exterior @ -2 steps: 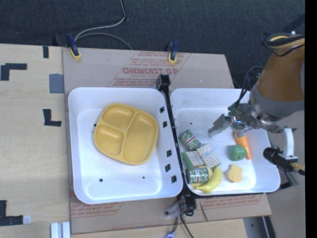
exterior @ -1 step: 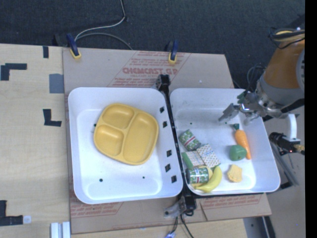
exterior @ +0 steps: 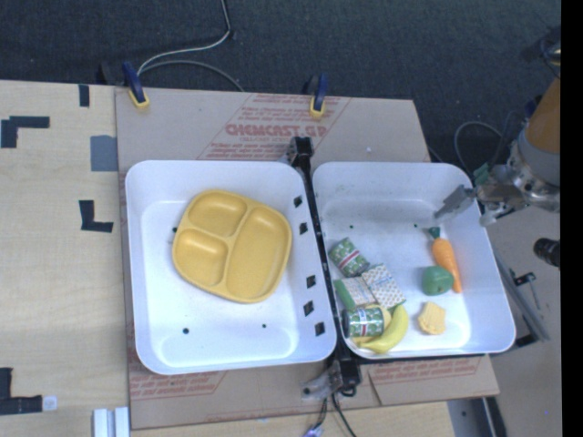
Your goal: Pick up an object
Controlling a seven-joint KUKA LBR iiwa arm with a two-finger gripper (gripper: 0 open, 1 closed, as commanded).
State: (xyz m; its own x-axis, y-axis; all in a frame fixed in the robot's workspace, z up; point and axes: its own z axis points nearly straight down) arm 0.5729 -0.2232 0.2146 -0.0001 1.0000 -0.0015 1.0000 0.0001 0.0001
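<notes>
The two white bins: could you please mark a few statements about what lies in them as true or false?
1. The yellow divided plate lies in the left bin. True.
2. The banana lies in the left bin. False: it lies in the right bin, at its near edge.
3. The carrot lies beside the green toy. True.
4. The hand holds the carrot. False: it hangs above the right bin's far right corner, with nothing visibly in it.

One fixed camera looks down at a slant on the desk (exterior: 55,244) (from well above), taking in both bins left of the hand (exterior: 475,200).
</notes>
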